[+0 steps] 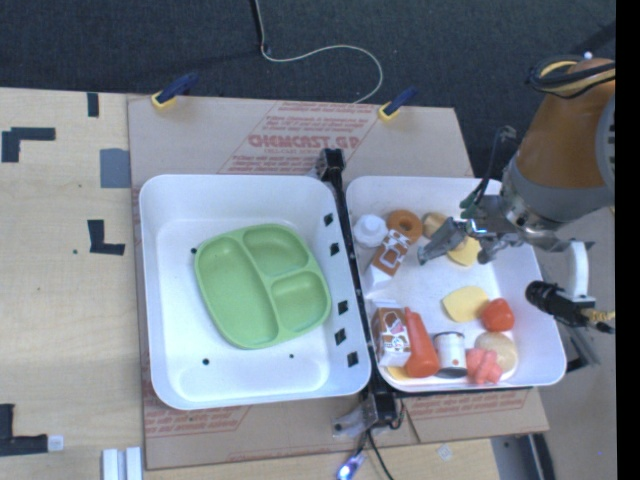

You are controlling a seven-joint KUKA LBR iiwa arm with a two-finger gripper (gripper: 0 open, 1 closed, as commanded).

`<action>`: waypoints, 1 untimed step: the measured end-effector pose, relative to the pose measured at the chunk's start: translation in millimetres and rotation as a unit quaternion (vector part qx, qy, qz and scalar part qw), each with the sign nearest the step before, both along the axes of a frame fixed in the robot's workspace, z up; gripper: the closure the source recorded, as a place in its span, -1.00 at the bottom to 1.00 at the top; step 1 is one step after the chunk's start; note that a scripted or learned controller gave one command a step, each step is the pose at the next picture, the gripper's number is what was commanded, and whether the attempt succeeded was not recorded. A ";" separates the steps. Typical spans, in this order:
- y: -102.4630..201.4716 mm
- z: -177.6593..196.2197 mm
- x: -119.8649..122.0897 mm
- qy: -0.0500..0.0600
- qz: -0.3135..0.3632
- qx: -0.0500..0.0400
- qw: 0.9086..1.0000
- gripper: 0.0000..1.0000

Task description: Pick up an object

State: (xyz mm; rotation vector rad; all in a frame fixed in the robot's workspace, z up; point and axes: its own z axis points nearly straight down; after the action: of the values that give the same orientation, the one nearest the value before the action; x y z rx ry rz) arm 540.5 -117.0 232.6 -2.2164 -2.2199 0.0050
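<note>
End effector (452, 242), right of centre, over the shallow white right-hand bin (545, 368); finger state cannot be told. Risk: crowded toys, small yellow piece (464, 252) may get nudged aside.

Even, bright overhead light washes my bench; the white bins (160, 268) glare slightly and lose surface detail. Shadows are soft and short. The frame is low-resolution, small items looking soft and blocky.

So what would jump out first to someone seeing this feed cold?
Probably the green divided plate lying alone in the left bin. Next, the clutter of small toy foods in the right bin, with the gripper poised over a yellow piece near its far right side.
</note>
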 end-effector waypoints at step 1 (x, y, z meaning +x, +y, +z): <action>94.0 22.9 -58.6 0.002 0.004 0.002 1.000 -1.00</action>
State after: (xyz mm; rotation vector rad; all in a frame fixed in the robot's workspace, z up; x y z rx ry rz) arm 481.9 -23.0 255.4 -2.2037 -2.2263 0.0048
